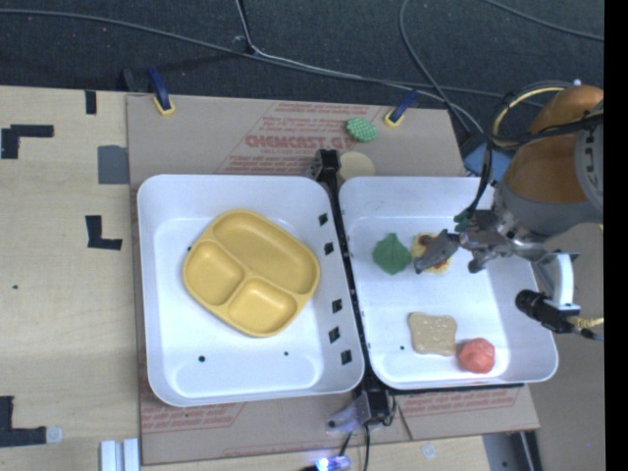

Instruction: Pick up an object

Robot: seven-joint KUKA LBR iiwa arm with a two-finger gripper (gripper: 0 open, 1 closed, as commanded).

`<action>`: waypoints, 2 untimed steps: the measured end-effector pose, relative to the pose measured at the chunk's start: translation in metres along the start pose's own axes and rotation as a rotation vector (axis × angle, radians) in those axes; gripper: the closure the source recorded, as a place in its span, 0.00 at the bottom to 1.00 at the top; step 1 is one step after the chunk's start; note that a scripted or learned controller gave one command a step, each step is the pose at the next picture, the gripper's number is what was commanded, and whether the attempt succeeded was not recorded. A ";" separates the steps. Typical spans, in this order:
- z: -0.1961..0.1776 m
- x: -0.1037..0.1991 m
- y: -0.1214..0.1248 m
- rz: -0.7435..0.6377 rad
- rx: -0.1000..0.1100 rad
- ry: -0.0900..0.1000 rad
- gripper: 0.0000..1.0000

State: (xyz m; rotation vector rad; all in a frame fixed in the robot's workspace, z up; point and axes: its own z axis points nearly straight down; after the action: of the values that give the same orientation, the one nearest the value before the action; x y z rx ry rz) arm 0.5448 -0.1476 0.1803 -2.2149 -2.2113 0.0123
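Wood-tone tabletop (59,292) under a cardboard sheet, two white bins on it, cables trailing over dark carpet behind. We take the small yellow-orange object (429,252) in the right bin (510,366) as the target: it sits at the pincer (438,255) tip, touching or just under it, in the bin's upper middle. We cannot tell whether it is between the fingers or merely beside them, and whether the fingers are spread or pressed together is not resolvable here. The object looks small, lumpy, partly hidden by the dark fingertips; its long axis is unclear. The pincer points left across the bin from the arm on the right, so any correction looks like a short drop, not a reach.

Outward: green toy (391,254) just left of the tip, near but apart. Tan bread-like piece (432,334) and red round object (477,355) lie toward the near edge, well apart from the pincer. Left bin (157,361) holds a yellow divided plate (251,272). Small green item (361,129) rests on the cardboard beyond the bins.
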 end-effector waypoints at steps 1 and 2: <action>-0.006 0.000 0.003 -0.003 -0.012 -0.002 0.00; 0.049 0.009 0.008 -0.003 -0.008 -0.002 0.00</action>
State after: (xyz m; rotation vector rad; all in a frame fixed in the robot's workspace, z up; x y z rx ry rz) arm 0.5524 -0.1383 0.1309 -2.2163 -2.2200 0.0062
